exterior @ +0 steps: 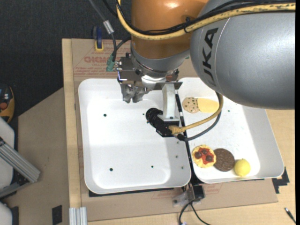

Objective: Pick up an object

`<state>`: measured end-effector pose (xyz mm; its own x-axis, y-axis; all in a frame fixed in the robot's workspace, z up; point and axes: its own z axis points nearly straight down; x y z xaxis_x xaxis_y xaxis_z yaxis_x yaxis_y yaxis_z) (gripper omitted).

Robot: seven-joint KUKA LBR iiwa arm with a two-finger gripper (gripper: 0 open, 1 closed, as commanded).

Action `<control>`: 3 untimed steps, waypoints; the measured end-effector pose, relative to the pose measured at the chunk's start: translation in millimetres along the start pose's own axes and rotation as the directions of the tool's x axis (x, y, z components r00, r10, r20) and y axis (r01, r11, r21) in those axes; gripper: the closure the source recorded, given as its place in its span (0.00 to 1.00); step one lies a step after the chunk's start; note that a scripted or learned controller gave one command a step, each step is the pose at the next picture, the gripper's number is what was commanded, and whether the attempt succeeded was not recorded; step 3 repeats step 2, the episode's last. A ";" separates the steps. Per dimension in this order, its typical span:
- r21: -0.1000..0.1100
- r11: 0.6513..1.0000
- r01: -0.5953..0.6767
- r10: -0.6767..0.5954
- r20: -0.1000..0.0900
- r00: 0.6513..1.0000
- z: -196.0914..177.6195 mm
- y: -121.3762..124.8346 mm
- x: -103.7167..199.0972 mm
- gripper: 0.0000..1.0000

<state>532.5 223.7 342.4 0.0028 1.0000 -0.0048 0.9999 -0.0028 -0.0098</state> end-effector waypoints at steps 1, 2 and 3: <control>-0.012 1.000 0.006 -0.006 -0.007 1.000 -40.2 -42.1 1.0 1.00; -0.015 1.000 0.005 -0.005 -0.008 1.000 -85.6 -54.3 0.5 1.00; -0.015 1.000 0.005 -0.005 -0.008 1.000 -85.6 -54.3 0.5 1.00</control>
